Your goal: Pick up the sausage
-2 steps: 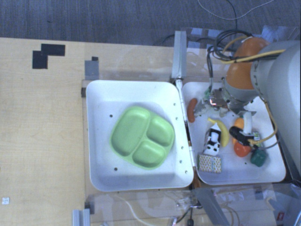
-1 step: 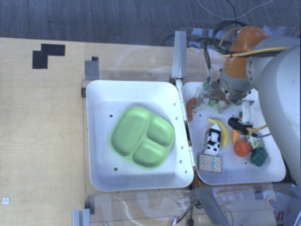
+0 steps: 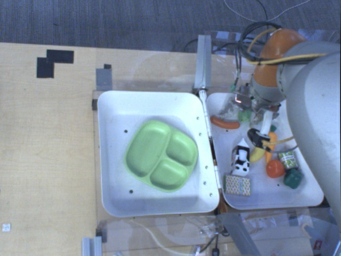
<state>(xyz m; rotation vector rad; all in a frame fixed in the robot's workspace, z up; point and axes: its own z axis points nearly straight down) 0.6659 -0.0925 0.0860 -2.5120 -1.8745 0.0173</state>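
The sausage (image 3: pixel 225 123) is a short reddish-brown link lying flat in the upper left part of the right bin (image 3: pixel 309 197), close to the wall shared with the left bin. My gripper (image 3: pixel 259 126) hangs low over the bin's upper middle, just to the right of the sausage and apart from it. Beneath the orange-banded wrist (image 3: pixel 277 47) the gripper's tip is lost among toys. Nothing of the sausage is covered by the arm.
Below the gripper lie a yellow banana (image 3: pixel 258 154), a carrot (image 3: pixel 273 140), a cow figure (image 3: pixel 241 160), a patterned box (image 3: pixel 237 185), an orange ball (image 3: pixel 275 168), a green can (image 3: pixel 288 159) and a dark green toy (image 3: pixel 292 178). The left bin (image 3: pixel 112 191) holds a green divided plate (image 3: pixel 162 154).
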